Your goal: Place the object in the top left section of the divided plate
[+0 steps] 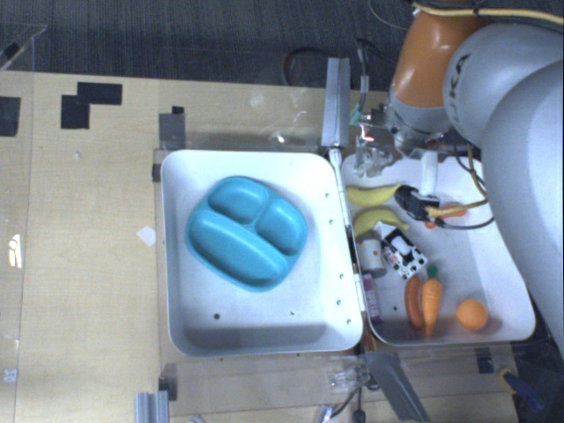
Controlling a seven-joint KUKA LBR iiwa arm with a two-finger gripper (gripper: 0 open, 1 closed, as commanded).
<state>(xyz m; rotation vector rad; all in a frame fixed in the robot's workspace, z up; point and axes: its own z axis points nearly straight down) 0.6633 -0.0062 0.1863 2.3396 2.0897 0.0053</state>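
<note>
In the camera view, the gripper (381,159) hangs at the far end of the right bin (502,263), just above the bananas (374,208); whether it has closed on anything I cannot tell. The divided plate (248,230) lies tilted in the left bin (176,236), well apart from the gripper. To do this step well, I judge the arm should secure one banana squarely before lifting clear over the bins' shared wall. The bananas are yellow, curved, lying side by side, touching that wall.
</note>
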